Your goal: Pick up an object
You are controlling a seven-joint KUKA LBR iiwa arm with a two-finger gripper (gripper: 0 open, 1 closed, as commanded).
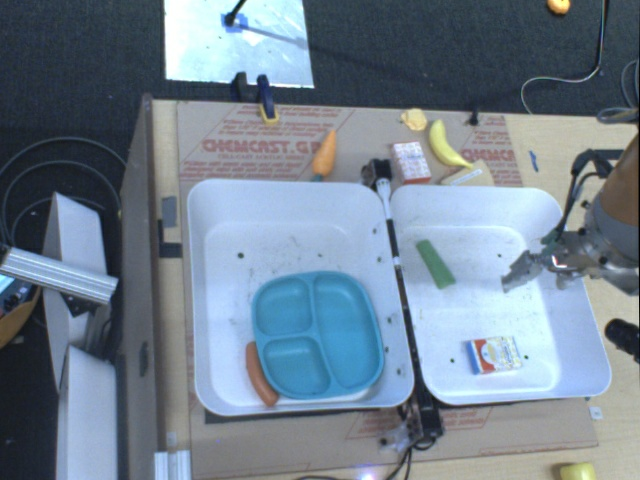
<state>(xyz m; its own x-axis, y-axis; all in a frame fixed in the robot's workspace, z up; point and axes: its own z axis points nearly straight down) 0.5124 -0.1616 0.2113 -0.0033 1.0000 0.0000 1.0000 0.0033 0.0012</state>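
In the right bin lie a green block near its left side and a small red, white and blue box near its front. My gripper hangs over the right part of this bin, to the right of the green block and above the small box. It is open, with nothing between its fingers. The left bin holds a blue divided plate and an orange sausage-shaped piece at the plate's left front.
Behind the bins on the cardboard lie a carrot, a small printed box, a banana and a white stick. A divider runs between the bins. The arm's body stands at the right edge.
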